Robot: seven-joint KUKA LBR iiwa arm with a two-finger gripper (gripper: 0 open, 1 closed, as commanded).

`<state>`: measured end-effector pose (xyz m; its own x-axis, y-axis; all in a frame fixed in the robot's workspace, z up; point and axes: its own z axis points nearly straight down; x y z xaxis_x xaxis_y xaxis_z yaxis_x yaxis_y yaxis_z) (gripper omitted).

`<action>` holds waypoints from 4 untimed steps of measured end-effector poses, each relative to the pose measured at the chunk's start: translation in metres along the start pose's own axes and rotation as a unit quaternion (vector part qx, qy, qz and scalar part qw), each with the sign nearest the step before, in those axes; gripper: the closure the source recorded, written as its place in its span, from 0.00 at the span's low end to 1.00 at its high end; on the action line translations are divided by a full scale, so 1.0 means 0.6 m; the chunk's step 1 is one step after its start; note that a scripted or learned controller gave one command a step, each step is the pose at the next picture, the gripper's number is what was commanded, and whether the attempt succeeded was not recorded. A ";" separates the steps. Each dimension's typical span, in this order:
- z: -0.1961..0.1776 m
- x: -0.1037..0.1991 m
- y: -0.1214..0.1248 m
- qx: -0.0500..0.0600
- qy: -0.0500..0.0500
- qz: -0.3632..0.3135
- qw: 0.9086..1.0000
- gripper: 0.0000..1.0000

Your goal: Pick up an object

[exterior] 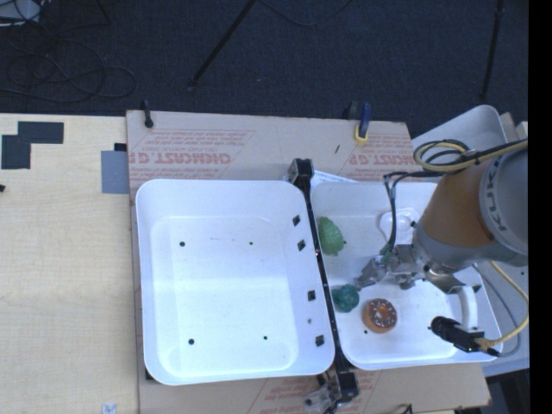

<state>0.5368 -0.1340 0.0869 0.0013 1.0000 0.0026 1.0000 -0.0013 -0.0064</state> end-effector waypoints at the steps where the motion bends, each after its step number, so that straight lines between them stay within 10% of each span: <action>1: -0.063 -0.094 -0.103 -0.001 -0.002 0.003 1.000 0.00; 2: -0.075 -0.090 -0.100 -0.001 0.000 0.003 1.000 1.00; 4: -0.106 -0.092 -0.101 0.000 0.000 0.008 1.000 1.00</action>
